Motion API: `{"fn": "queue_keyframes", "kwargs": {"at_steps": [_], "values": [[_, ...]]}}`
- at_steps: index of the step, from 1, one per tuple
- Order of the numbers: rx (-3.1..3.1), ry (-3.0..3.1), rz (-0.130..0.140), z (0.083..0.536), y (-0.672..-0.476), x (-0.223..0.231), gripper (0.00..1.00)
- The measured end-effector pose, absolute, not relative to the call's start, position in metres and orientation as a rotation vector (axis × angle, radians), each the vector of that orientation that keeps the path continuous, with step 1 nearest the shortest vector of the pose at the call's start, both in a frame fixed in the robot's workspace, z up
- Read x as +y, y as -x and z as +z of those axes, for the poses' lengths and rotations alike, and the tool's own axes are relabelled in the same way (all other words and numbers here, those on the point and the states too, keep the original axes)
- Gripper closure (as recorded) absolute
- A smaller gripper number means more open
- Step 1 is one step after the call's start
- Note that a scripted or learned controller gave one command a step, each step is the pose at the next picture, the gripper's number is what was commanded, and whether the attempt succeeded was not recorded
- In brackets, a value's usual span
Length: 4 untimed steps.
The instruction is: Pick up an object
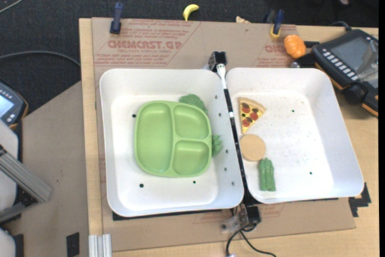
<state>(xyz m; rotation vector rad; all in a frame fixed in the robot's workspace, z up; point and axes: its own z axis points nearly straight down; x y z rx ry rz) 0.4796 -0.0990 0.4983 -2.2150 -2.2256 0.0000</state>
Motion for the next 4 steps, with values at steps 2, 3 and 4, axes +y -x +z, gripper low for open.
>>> {"fn": "queue_keyframes", "kwargs": {"at_steps": [2,3,4], "values": [[-2.223,2.218,0.001,0.415,-0.479,-0.115,1.0],[-2.232,2.218,-0.008,0.455,-0.48,-0.056,1.0],[-2.234,2.218,-0.014,0.54,-0.48,0.028,1.0]]}}
